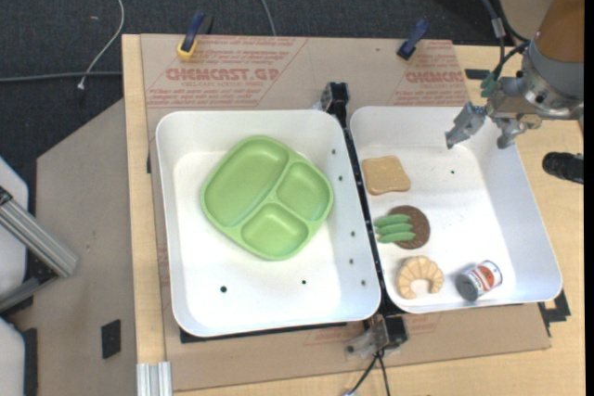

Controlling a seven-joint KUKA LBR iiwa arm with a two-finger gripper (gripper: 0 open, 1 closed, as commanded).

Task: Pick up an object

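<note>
In the right shallow white bin [520,199] lie a tan slice of toast [384,173], a brown round patty topped with green beans [405,227], a golden croissant [420,274] and a small red-and-white can on its side [478,279]. The end effector [483,131] hangs over that bin's far right corner, fingers spread apart, gripping nothing. The left white bin [181,199] holds a green three-compartment plastic tray [267,197].

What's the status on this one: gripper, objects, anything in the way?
Gripper open, holding nothing, over right bin far end. Toast, croissant, can untouched. Nothing blocking.
</note>
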